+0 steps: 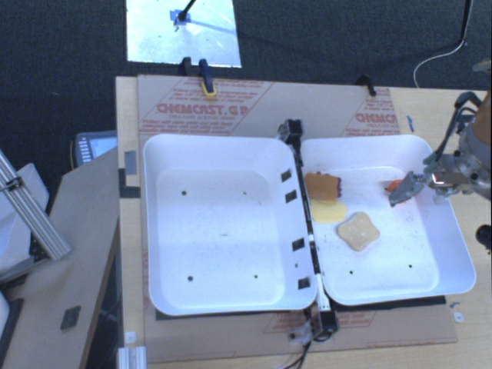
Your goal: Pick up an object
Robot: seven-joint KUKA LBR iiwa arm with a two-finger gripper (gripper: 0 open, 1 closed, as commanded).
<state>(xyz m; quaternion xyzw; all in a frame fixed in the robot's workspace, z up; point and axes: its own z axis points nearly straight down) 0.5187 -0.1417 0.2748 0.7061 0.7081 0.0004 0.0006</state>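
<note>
One small orange object lies just beside the claw, grip unclear.

Glossy white plastic bins

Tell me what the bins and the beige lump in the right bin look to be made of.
Bins: likely thin moulded plastic, smooth white with a faint sheen and rounded rims. Beige lump: probably soft foam or rubber, matte, with rounded, pillowy edges; the look leaves it open.
</note>
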